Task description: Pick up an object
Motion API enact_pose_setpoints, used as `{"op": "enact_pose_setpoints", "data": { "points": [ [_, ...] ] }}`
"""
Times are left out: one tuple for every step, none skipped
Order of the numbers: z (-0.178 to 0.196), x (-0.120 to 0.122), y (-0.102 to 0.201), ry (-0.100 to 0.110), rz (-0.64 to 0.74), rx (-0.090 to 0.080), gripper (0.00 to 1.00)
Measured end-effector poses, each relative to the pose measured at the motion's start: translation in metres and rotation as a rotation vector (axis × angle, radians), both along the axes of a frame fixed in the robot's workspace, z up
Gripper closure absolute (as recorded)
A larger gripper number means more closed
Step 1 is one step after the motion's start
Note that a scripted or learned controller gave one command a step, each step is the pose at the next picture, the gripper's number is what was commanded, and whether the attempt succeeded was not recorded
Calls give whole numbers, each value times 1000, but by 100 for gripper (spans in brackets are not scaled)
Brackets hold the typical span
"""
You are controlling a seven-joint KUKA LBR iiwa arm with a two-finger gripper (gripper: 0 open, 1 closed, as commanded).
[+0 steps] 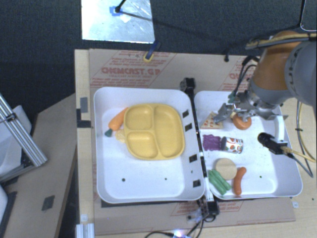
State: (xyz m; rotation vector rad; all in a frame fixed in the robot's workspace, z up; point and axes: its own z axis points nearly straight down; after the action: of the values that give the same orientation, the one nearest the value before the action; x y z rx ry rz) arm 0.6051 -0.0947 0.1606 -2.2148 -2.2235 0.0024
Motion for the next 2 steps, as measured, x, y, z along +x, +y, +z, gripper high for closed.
{"op": "enact_pose_setpoints", "data": {
  "points": [
    [-53,-5,10,1,-1,0,0],
    [-73,-3,10,-7,-2,-1,0]
  ]
}}
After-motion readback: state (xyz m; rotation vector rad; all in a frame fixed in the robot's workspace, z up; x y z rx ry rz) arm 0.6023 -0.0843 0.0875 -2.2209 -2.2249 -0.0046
